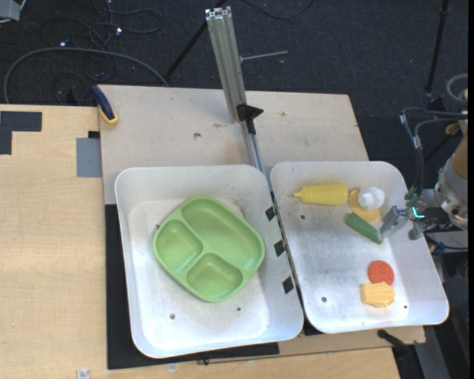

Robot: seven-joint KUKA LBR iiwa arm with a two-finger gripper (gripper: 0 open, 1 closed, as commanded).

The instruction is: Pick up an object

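Observation:
The right bin [332, 298] holds a yellow squeeze bottle [322, 194] lying at its back. Beside it are a white round piece [371, 197] and a small pale yellow piece [366, 214]. A green stick-shaped object [363, 227] lies just right of centre, and a red round object [381, 272] sits above a yellow-orange block [378, 294] near the front right. My gripper [404, 223] hangs at the bin's right rim, just right of the green object, open with nothing between its fingers.
The left bin [142, 306] holds a green divided plate [208, 248]. A metal post [227, 61] rises behind the bins, with black clips [277, 247] along the divide between them. Wooden bench surface [39, 235] lies to the left.

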